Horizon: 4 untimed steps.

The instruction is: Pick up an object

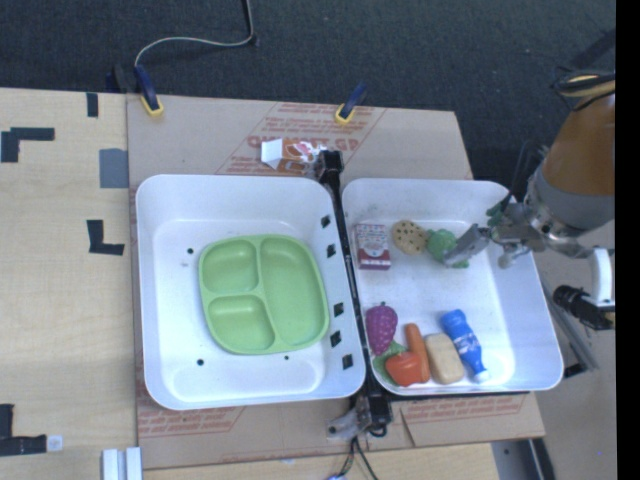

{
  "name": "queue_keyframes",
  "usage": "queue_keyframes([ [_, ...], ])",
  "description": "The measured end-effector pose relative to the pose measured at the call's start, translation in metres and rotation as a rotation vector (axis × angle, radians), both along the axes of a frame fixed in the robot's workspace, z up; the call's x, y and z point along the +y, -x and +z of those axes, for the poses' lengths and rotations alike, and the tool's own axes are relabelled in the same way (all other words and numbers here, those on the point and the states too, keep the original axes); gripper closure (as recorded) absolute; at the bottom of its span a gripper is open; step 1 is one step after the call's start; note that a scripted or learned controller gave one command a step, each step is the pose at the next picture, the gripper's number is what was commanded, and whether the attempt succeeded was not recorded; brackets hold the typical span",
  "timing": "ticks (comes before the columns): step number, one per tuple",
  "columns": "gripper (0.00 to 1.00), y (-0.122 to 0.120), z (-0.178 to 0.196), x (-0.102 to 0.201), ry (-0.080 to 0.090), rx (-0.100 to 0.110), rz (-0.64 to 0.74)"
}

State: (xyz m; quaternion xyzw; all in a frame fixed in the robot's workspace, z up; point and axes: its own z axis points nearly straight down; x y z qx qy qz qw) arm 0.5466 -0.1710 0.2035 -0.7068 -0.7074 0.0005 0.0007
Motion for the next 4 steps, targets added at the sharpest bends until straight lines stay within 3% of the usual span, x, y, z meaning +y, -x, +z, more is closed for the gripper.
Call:
queue_keyframes([
  [1,0.0,-0.069,-0.052,0.06,-0.001,0.001,0.003],
  [2,0.0,0.01,-0.102,0.014,0.0,0.003,-0.002],
  [3,0.0,-0.101,-0.09,0.07,-0.001,-0.003,0.002],
  [4,0.0,-0.067,-0.117,0.02,0.005,-0.007,-0.001],
])
